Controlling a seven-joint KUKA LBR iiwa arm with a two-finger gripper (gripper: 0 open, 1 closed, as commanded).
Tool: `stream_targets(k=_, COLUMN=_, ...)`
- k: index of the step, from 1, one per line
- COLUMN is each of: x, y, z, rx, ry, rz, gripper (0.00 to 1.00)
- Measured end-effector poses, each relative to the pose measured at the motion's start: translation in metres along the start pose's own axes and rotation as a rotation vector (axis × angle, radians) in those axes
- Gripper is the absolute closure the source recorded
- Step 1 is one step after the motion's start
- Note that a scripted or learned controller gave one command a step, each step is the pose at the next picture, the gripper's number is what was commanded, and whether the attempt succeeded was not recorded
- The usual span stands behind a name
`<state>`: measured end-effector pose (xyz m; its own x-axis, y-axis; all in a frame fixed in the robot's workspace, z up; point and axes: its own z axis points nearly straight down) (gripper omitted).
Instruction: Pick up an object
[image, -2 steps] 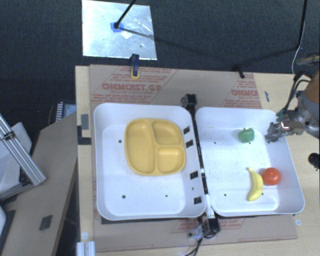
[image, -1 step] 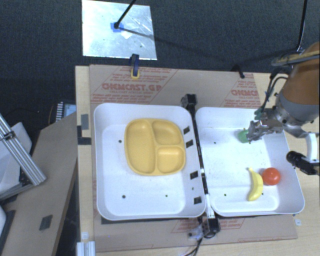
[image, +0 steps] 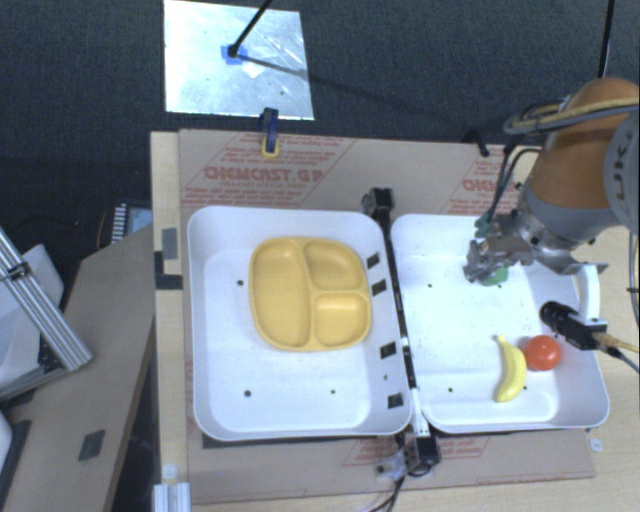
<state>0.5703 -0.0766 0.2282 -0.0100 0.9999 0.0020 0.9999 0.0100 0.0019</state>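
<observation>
My gripper (image: 487, 264) is low over the back of the right bin (image: 440, 400), reaching in from the right. A small green object (image: 492, 279) peeks out right under its tip; most of that object is hidden by the gripper. A yellow banana (image: 511, 371) lies near the front right of the same bin. An orange-red round fruit (image: 542, 352) rests just beside the banana's top end. Both sit well in front of the gripper.
A yellow divided plate (image: 306, 293) lies in the middle of the left bin (image: 215, 390). A black ridge with clips (image: 393, 300) separates the two bins. The grey arm with its orange band (image: 590, 150) fills the space above the right bin's back right corner.
</observation>
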Motion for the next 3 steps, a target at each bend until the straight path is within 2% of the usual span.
stream_targets(k=1, x=0.054, y=0.000, z=0.006, rx=0.000, ry=0.000, rz=0.000, gripper=1.00)
stream_targets(k=2, x=0.105, y=0.010, z=-0.005, rx=-0.001, ry=0.000, rz=0.000, gripper=1.00)
stream_targets(k=3, x=0.157, y=0.014, z=0.008, rx=0.001, ry=0.000, rz=0.000, gripper=1.00)
